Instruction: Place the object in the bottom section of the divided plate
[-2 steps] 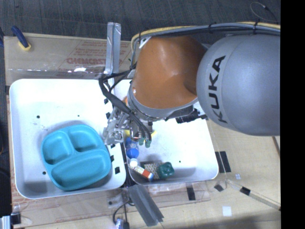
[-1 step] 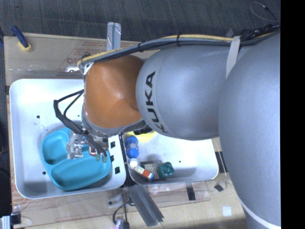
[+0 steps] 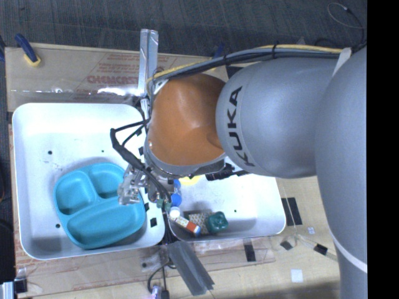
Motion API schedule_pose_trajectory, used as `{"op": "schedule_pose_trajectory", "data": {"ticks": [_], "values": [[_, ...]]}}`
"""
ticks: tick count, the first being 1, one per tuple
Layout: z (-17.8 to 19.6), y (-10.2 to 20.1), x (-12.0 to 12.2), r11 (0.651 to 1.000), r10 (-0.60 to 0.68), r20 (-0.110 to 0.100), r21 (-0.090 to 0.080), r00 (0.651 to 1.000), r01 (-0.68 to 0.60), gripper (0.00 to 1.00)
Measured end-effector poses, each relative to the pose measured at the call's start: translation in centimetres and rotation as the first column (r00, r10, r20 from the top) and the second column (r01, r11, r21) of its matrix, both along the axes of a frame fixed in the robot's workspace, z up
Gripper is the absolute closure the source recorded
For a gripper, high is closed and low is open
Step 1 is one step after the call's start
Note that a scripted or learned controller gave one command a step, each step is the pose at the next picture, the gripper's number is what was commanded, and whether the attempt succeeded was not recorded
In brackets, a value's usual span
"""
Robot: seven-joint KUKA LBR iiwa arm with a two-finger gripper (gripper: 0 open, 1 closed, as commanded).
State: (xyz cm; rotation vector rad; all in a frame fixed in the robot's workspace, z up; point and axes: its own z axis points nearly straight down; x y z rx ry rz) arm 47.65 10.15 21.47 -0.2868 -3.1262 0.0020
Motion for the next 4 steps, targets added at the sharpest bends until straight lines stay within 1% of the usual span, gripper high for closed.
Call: {"op": "schedule_pose_trajectory", "data": {"ticks": [1, 2, 3, 4], "values": [[6.3, -8.0, 0.1, 0.996, 0.091, 0.007, 0.000, 0.996, -0.091, 1.00], [2.1, -0.2, -0.1, 0.999, 0.039, 0.001, 0.000, 0.999, -0.039, 1.00], [2.5, 5.2, 1.1, 0.973, 0.233, 0.005, 0.001, 0.973, -0.233, 1.00], [8.9, -0.9, 0.5, 0.988, 0.152, 0.006, 0.000, 0.988, -0.152, 1.00]]}}
